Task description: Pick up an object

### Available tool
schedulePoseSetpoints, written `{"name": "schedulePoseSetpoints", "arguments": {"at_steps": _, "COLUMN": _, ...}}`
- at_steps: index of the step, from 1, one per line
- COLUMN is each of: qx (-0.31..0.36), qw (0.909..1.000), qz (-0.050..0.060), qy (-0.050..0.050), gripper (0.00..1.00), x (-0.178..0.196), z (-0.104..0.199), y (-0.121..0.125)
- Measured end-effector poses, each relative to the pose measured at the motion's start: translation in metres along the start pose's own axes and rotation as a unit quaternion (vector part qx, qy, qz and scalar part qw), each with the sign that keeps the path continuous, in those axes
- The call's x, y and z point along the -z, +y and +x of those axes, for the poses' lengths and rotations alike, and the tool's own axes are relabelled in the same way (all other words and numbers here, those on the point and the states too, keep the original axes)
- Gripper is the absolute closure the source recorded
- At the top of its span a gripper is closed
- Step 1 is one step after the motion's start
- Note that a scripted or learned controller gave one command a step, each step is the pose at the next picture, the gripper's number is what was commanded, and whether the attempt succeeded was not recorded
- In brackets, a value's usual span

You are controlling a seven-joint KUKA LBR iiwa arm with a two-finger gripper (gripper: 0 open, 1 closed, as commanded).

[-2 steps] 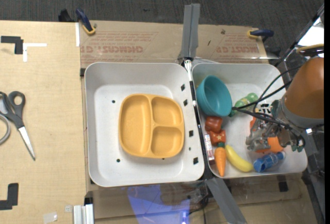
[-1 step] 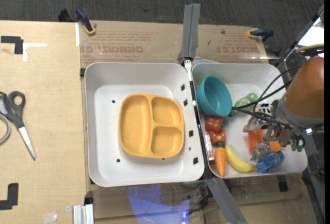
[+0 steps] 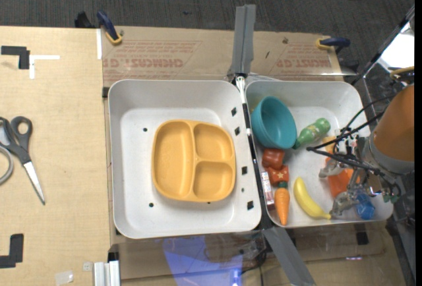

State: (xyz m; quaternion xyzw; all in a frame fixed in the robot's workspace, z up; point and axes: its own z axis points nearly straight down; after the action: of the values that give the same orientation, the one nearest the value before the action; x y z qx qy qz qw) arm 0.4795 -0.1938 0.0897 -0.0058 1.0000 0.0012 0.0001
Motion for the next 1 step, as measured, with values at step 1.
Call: {"name": "schedulePoseSetpoints", "arguments": {"at_steps": 1, "qx": 0.0, "qw": 1.0, "qz": -0.001, "qy": 0.0, "gripper": 1.0, "x": 0.0067, "z": -0.0021, "y": 0.0005}}
